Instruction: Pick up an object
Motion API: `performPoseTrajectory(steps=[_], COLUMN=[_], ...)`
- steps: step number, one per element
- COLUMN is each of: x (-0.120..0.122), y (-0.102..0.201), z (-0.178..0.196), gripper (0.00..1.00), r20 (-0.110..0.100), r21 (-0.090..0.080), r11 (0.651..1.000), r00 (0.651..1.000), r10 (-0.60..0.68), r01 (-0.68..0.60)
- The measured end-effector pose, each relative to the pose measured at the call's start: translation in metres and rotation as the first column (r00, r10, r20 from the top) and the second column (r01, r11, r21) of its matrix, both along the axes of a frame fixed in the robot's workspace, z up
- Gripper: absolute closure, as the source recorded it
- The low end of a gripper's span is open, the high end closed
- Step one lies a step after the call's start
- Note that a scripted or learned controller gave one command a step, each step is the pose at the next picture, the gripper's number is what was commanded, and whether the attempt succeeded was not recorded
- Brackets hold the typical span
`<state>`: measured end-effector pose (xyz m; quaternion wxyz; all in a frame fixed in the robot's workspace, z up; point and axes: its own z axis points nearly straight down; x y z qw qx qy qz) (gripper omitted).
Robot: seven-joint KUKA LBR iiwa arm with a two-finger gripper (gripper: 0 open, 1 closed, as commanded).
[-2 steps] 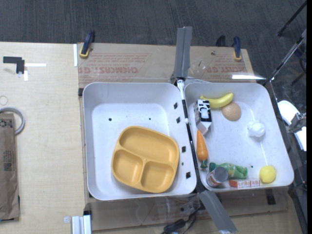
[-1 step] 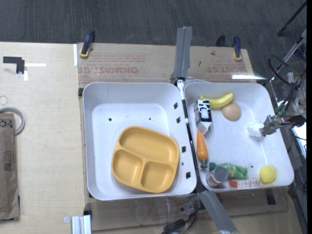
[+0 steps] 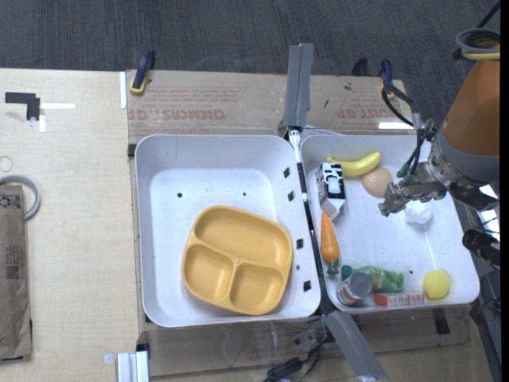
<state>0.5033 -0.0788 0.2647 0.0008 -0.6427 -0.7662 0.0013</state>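
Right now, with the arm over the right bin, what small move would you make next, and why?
Probably a short descent. The gripper hangs in the right bin beside a white object, with a tan egg-shaped item and a banana just to the camera's left. Nothing is visibly held yet, so lowering onto the nearest piece seems the sensible step.

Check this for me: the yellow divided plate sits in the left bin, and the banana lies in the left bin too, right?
Not quite. The camera view shows the yellow divided plate in the left bin, but the banana lies in the right bin, near its far edge.
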Motion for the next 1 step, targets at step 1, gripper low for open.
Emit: performPoseTrajectory(steps=[1], x=[-0.0256], y=[-0.0323], z=[-0.0175], gripper=[1.0], r20=[0.0], r21=[0.0], r11=[0.999], r00=[0.999], r10=[-0.052], r01=[0.052])
